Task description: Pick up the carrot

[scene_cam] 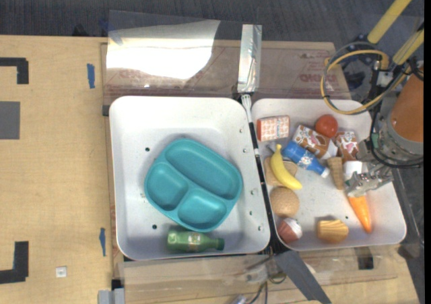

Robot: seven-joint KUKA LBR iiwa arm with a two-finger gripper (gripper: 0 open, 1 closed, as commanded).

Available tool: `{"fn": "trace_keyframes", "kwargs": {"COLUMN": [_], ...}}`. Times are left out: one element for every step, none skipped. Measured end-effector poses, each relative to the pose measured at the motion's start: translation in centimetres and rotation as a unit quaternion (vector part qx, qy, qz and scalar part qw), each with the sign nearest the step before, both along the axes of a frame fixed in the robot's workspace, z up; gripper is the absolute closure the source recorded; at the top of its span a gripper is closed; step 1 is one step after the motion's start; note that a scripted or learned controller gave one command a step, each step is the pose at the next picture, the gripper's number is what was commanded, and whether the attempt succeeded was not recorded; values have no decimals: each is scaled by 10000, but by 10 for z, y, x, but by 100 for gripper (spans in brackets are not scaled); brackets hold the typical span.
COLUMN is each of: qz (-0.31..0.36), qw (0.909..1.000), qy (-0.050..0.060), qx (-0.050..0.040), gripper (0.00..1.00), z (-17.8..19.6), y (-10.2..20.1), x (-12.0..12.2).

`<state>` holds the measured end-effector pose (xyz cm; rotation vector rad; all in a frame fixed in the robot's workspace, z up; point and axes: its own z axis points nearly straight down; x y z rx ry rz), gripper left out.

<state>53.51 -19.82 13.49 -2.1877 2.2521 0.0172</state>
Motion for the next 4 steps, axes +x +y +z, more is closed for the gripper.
{"fn": "trace_keyframes", "kwargs": {"qz": [891, 19, 1669, 1497], "qw": [9960, 9999, 9860, 9887], "qy": [-67, -97, -25, -75], "qx": [-43, -40, -23, -17], "gripper": [100, 100, 100, 100], "z": [-47, 66, 5, 52], "y": [12, 83, 43, 126], "x": [-39, -23, -56, 18]}}
